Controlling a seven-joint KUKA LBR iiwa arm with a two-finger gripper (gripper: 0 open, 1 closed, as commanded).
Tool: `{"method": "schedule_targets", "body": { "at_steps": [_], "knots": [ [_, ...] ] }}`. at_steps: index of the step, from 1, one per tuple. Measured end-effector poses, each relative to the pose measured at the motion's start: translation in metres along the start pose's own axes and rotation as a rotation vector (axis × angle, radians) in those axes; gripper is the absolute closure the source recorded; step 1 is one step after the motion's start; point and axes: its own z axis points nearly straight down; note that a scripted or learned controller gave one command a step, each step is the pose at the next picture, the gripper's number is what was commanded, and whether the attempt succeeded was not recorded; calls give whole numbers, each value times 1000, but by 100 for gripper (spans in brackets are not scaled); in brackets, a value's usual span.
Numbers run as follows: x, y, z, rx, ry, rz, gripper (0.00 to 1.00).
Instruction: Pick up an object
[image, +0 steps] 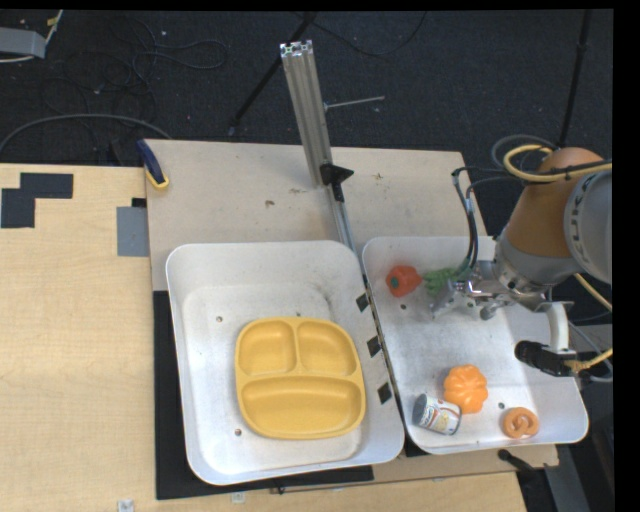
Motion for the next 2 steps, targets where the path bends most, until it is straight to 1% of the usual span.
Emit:
{"method": "schedule_targets", "body": {
  "at_steps": [1, 2],
  "knots": [
    [-1, 1, -13, -3, -1, 1, 100],
    [-5, 1, -76, -11, -3, 1, 100]
  ]
}}
